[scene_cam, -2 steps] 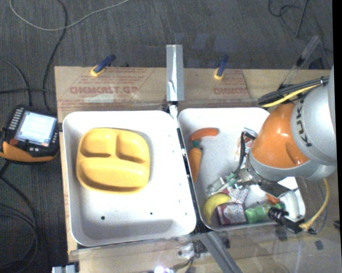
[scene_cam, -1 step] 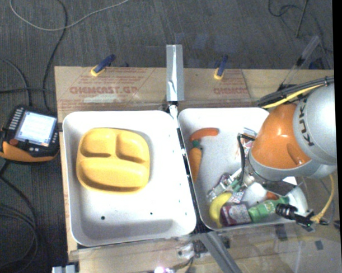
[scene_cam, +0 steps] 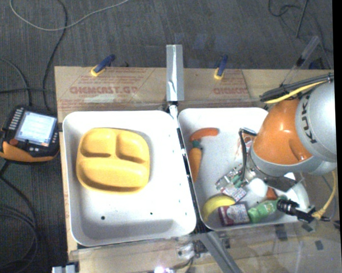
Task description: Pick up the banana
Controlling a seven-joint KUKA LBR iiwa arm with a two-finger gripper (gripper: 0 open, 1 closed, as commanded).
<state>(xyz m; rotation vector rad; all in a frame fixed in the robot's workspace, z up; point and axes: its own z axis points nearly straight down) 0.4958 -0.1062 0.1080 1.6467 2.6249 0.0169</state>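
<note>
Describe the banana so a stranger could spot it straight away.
Look in the right bin, the one the arm reaches into, along its near edge. The banana is the plain yellow curved piece left of the dark red packet, unlike the orange carrot above it.

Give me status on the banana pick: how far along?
Done: the arm is over the right bin, above the clutter. In hand: nothing that can be confirmed; the arm's body hides the gripper, and the banana lies on the bin floor near the front edge, beside the dark red packet and green bottle. Left: reach the banana, grasp it, lift it. The yellow tray sits in the left bin.
</note>
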